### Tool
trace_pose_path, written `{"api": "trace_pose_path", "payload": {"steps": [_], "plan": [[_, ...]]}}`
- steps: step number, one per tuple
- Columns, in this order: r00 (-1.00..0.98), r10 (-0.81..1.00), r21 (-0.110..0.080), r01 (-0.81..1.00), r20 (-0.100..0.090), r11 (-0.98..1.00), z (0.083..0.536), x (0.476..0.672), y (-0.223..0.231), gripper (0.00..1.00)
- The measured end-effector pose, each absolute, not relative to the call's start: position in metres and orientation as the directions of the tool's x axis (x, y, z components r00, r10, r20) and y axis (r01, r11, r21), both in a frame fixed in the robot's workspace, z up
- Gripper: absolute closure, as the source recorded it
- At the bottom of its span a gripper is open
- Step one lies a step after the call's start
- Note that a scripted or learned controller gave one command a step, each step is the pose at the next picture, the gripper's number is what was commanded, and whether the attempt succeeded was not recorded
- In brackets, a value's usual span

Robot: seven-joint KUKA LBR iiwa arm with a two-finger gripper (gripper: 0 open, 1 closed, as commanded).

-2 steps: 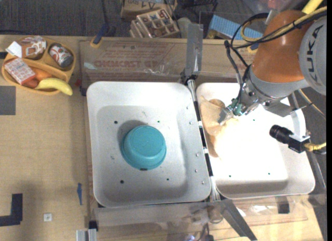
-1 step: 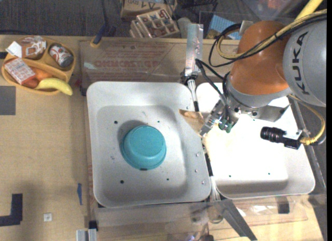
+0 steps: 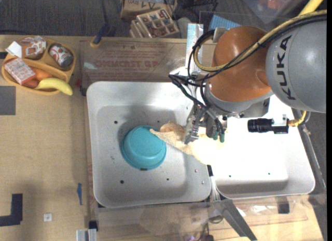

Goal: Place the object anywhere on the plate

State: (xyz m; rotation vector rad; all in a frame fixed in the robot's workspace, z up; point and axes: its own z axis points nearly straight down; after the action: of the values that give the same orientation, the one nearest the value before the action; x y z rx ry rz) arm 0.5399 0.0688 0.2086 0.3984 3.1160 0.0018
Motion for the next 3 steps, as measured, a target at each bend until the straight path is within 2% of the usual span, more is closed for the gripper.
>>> {"api": "trace_pose_path", "payload": {"steps": [1, 3], "plan": [[-1.000, 0.009, 0.001, 0.009, -0.001, 1.000, 0.204, 0.521, 0.112, 1.00], [-1.000, 0.000, 0.003, 0.000, -0.005, 1.000, 0.225, 0.481, 0.207, 1.00]]}}
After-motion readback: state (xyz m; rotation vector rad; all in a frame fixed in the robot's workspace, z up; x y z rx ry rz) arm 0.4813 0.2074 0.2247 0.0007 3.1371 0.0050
